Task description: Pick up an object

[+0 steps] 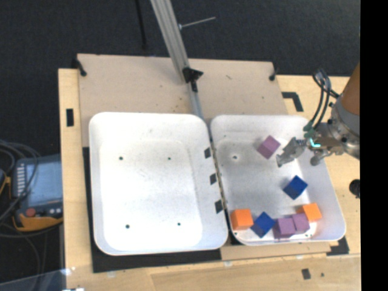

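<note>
In the camera view, the gripper point(302, 154) hangs over the right bin point(239, 139), its two grey fingers point(286, 155) spread apart with clear white bin floor showing between them. Nothing sits between the fingers; they grasp no object. The left finger points toward a purple cube point(268, 146), which lies just beside its tip, up and to the left; whether they touch cannot be told. A blue cube point(295, 187) rests on the bin floor below the gripper, apart from it.

The arm point(348, 111) reaches in from the right edge, its grey wrist body over the bin's right rim, with cables looping above it and an orange part of the arm at the frame's edge.

Along the near wall of the right bin stand more blocks: an orange cube point(242, 218), a second blue cube point(263, 224) just beside it, two purple blocks point(291, 225) touching each other, and another orange block point(311, 211) behind them.

The left bin point(151, 180) sits alongside on the counter point(254, 271).
</note>
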You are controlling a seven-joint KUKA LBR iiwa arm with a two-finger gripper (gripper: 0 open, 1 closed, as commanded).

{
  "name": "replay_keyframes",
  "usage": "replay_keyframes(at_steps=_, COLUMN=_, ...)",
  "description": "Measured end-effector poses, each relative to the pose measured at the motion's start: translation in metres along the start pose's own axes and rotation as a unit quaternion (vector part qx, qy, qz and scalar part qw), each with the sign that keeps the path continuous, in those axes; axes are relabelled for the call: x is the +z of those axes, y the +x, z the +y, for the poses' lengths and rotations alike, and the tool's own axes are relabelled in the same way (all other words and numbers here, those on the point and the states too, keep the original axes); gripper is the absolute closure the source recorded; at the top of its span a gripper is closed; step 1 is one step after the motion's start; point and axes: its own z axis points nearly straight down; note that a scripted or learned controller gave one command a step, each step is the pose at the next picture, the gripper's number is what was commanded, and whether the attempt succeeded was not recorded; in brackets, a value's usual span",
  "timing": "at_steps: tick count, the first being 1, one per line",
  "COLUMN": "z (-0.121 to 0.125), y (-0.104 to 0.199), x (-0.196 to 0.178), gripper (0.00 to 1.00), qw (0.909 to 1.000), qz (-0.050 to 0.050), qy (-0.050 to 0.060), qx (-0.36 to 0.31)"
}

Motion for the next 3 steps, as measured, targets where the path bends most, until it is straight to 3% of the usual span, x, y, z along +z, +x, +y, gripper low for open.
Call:
replay_keyframes(at_steps=1, z=0.001, y=0.0, x=-0.002, gripper=0.0, qw=1.0, qz=0.0, qy=-0.002, qx=0.001)
replay_keyframes(at_steps=3, z=-0.005, y=-0.001, x=0.105, gripper=0.0, qw=1.0, qz=-0.001, qy=0.001, qx=0.003)
